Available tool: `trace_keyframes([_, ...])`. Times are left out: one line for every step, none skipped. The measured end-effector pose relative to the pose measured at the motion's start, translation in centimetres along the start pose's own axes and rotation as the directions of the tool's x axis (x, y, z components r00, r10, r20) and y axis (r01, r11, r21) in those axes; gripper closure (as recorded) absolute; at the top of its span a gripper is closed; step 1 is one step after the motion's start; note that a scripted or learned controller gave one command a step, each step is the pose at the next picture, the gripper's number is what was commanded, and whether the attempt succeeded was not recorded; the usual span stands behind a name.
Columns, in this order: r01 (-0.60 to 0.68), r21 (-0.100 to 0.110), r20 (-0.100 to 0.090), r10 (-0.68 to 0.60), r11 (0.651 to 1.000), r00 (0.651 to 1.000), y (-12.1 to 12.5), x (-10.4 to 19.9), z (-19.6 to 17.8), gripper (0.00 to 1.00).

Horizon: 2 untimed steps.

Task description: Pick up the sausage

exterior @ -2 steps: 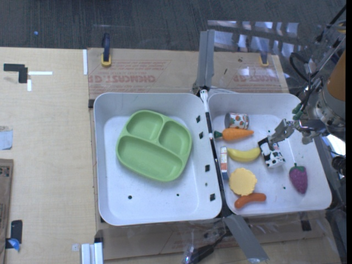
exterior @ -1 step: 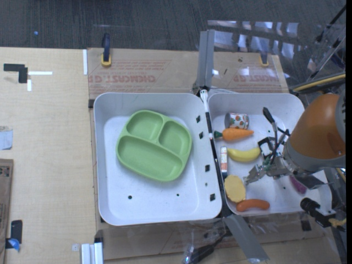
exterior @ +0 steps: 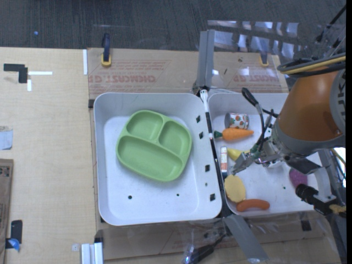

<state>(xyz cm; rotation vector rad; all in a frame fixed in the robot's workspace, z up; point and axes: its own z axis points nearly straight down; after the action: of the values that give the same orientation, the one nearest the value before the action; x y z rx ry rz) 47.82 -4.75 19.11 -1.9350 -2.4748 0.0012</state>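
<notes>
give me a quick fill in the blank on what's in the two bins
The green divided plate lies in the ____ bin.
The sausage lies near the right bin's ____ edge, beside the yellow piece.
The carrot is coloured ____.
The pincer hangs over the ____ bin.

Missing words: left; front; orange; right

Pretty even, bright overhead light, soft shadows inside the bins (exterior: pixel 104 164), slight glare upper right, whole frame kinda soft.

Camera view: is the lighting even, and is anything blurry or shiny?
Camera view: soft, fairly even light; the green divided plate is sharp with faint shadow; slight sheen on the left bin rim; the sausage reads clearly; the gripper area is cluttered and hard to resolve.
</notes>
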Motion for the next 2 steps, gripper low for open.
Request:
trace_keyframes([-0.351, 0.003, 0.001, 0.351, 0.936, 0.936, -0.4, -1.1, 0.1, 0.00])
trace_keyframes([-0.329, 0.001, 0.001, 0.329, 0.944, 0.944, 0.0, -0.1, -5.4, 0.00])
